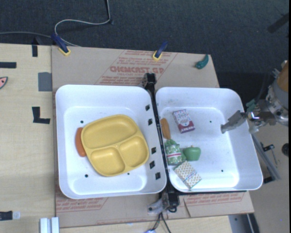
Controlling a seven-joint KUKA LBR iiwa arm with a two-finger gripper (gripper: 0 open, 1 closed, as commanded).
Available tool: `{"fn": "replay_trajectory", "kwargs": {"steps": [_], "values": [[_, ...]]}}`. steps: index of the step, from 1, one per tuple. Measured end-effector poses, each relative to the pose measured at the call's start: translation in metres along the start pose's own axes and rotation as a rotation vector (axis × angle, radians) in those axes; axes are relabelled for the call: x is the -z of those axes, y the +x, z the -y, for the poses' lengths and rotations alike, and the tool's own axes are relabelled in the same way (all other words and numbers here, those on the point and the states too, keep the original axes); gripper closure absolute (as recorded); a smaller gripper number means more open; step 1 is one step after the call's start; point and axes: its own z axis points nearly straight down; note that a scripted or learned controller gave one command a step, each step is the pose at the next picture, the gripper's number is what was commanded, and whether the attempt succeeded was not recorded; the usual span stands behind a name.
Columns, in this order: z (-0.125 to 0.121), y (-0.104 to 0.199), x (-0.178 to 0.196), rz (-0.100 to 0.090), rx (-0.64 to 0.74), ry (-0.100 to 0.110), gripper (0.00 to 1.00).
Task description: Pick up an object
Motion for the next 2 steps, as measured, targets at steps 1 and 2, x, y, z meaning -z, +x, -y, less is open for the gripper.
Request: {"fn": "replay_trajectory", "kwargs": {"steps": [1, 2], "values": [[-0.022, 0.030, -0.150, -0.002, 0.000, 0.004, 0.00], [-0.065, 0.074, -0.194, 0.002, 0.000, -0.005, 0.00]]}}
